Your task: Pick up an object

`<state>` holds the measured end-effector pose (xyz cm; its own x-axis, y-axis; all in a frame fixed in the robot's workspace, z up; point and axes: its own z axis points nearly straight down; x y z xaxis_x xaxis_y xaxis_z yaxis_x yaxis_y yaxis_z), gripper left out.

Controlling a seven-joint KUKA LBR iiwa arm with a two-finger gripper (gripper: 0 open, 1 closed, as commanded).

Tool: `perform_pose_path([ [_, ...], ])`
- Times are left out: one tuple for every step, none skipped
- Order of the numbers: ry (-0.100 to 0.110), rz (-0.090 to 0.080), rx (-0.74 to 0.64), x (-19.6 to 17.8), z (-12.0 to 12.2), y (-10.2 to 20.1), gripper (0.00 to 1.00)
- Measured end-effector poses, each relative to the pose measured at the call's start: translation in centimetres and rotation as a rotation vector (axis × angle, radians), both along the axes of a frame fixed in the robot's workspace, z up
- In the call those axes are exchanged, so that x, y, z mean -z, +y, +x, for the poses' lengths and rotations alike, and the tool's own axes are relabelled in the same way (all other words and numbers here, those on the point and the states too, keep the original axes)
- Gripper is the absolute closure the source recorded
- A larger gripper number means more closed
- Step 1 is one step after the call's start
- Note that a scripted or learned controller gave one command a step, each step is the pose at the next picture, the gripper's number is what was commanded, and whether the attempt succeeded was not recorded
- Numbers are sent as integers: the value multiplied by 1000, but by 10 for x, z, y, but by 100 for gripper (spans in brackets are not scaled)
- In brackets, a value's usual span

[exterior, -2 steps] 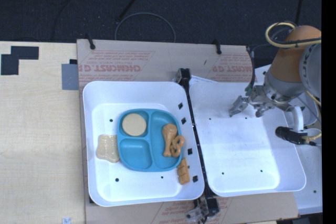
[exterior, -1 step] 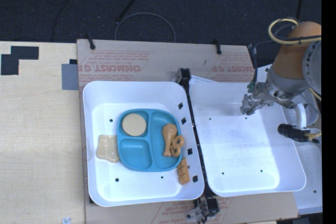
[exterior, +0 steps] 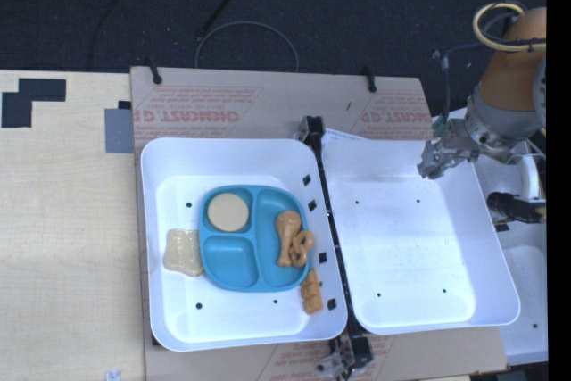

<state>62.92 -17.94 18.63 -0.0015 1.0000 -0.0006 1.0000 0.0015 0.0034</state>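
Robotics lab: white bins [exterior: 419, 317] on cardboard-lined bench [exterior: 62, 236], loose cables [exterior: 245, 45].

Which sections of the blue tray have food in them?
Two of three. The blue tray holds a round cracker in its upper-left section and a pretzel-like piece in the right one; the lower-left section is bare.

The grey arm [exterior: 510, 94], orange-banded above the wrist, enters from the right and slants downward to the left. Its claw [exterior: 432, 163] hangs at the arm's lower left end, small and blurred.
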Motion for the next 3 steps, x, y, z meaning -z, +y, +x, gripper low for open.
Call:
perform_pose_path([
  [0, -1, 0, -47, 2, -8, 100],
  [0, -1, 0, -96, 3, -9, 100],
  [6, 3, -3, -99, -5, 46, 100],
])
